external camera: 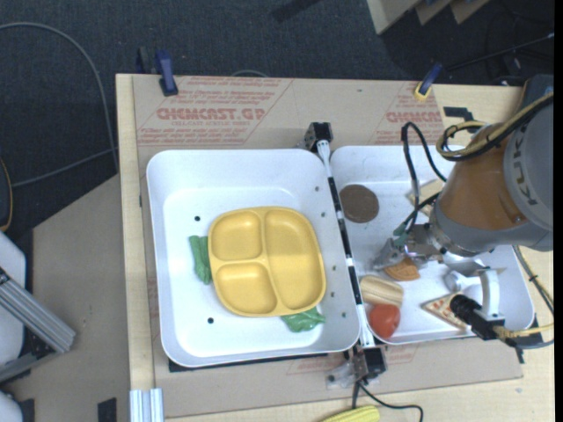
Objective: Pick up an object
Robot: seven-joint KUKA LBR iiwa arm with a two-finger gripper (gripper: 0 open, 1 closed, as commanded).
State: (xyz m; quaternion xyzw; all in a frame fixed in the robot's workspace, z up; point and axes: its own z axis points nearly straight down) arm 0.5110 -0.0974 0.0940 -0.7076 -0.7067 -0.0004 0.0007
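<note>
Jaws: state cannot be told; gripper (398, 251) is down in the right bin (519, 301), its tip touching or just above an orange-brown food piece (404, 271). Tan block (381, 289) and red tomato (383, 321) lie just beyond, toward the bin's near-left corner.

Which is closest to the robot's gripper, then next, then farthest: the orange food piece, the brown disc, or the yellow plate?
From the gripper:
1. Orange piece, right bin, right beside it.
2. Brown disc, right bin, toward the far end.
3. Yellow plate, over in the left bin.
</note>
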